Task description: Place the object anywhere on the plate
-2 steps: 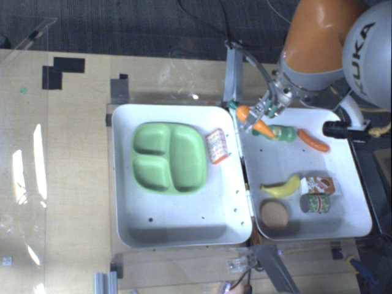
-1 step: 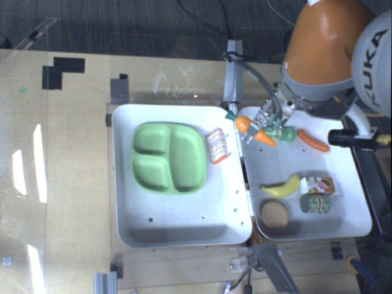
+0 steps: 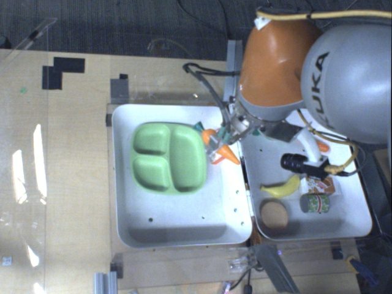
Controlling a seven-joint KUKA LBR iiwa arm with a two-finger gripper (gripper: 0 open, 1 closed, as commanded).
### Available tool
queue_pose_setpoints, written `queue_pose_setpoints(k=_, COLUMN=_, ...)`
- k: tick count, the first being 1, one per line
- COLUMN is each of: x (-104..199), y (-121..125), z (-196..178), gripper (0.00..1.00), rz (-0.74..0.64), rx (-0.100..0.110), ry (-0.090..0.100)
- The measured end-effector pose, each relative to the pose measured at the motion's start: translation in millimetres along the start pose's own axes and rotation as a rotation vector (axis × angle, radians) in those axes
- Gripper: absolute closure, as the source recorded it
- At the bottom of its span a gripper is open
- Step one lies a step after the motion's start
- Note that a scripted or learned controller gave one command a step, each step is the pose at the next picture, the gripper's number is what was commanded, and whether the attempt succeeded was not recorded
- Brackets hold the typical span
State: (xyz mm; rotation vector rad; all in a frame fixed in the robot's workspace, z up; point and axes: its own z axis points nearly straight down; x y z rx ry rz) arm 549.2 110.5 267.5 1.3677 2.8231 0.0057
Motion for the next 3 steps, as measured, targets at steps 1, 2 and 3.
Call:
queue_pose_setpoints(k=1, x=-16.9, y=-3.6, z=-97.0, gripper=1.0, rz=0.06, rx=-0.004, ry=-0.003)
queue_pose_setpoints(k=2, x=57.9, y=-20.0, z=9.8, gripper=1.0, rz=0.041, rx=0.002, ry=0.001)
queue_pose_setpoints(k=3, x=57.3, y=-20.0, z=9.3, gripper=0.0, rz=0.042, rx=0.001, ry=0.001)
